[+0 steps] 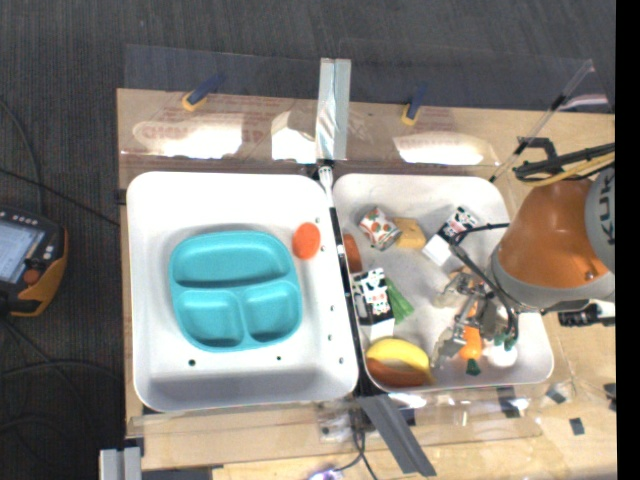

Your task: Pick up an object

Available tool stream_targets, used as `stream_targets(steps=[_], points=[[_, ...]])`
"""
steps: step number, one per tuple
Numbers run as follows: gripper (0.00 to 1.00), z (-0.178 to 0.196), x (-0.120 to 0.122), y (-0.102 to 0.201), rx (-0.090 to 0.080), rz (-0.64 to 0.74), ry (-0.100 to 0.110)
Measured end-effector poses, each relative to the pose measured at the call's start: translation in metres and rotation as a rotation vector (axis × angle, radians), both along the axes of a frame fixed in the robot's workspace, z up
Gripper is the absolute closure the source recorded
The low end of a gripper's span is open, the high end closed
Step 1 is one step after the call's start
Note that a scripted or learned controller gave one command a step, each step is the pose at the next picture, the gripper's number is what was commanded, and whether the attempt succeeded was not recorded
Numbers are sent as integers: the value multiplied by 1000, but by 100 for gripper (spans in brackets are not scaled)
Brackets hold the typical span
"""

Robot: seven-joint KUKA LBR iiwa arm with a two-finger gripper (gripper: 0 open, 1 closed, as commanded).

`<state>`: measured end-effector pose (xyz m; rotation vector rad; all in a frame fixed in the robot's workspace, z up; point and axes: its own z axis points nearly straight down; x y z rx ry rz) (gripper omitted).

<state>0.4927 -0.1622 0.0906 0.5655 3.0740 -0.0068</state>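
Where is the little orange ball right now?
The orange ball sits in the left bin, near its right wall, just off the upper right corner of the teal tray.
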Motion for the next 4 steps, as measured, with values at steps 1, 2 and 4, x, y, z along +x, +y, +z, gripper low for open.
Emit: stream_targets(steps=[1, 2, 4], points=[[0, 0, -4, -47, 3, 89, 2], [0, 0, -3, -57, 5, 147, 3], [0, 0, -3, -5, -2, 161, -2]])
